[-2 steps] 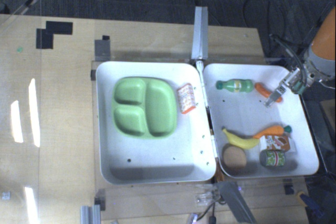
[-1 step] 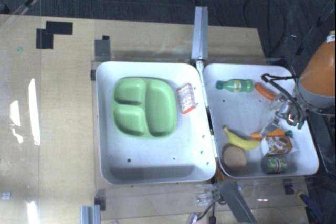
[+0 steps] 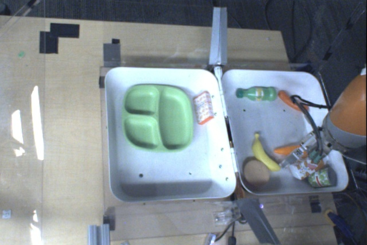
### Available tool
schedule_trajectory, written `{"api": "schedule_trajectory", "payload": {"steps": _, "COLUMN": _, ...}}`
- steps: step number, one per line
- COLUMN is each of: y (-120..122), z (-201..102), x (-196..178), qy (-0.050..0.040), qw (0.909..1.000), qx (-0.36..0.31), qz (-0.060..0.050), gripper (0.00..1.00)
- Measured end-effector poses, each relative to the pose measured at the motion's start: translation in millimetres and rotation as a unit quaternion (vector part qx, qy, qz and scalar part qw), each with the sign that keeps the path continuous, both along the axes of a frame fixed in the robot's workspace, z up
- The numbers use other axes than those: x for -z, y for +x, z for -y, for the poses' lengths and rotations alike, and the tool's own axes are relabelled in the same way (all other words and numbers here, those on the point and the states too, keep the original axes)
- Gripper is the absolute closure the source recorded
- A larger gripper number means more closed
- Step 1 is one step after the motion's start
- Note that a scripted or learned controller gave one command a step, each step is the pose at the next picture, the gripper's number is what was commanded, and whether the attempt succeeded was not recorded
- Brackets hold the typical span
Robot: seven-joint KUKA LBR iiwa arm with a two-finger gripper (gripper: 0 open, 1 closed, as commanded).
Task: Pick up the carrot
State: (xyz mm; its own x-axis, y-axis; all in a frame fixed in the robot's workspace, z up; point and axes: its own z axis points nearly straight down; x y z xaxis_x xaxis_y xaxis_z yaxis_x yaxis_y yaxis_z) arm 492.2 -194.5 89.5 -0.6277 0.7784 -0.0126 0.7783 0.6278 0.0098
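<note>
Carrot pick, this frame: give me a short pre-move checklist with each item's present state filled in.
1. Carrot located: ok; it lies in the right bin, just right of the banana.
2. Pincer near the target: ok; it sits by the carrot's right end.
3. Carrot between the fingers: cannot tell; the spot is too small and cluttered.
4. Neighbours clear of the grasp: not ok; a crumpled packet lies right under the pincer and the banana is close.
5. Look-alike ruled out: not ok; a second orange item lies near the green bottle.
6. Left bin uninvolved: ok; the green tray stays apart.
</note>
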Motion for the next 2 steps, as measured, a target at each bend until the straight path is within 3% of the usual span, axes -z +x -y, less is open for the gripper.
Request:
{"api": "schedule_trajectory", "payload": {"steps": 1, "y": 3, "z": -1, "x": -12, "qy": -0.0001, "qw": 1.0, "qx": -0.002, "qz": 0.004, "gripper": 1.0}}
{"api": "schedule_trajectory", "payload": {"steps": 2, "y": 46, "z": -58, "x": -110, "qy": 0.0005, "qw": 1.0, "qx": -0.004, "qz": -0.001, "gripper": 1.0}}
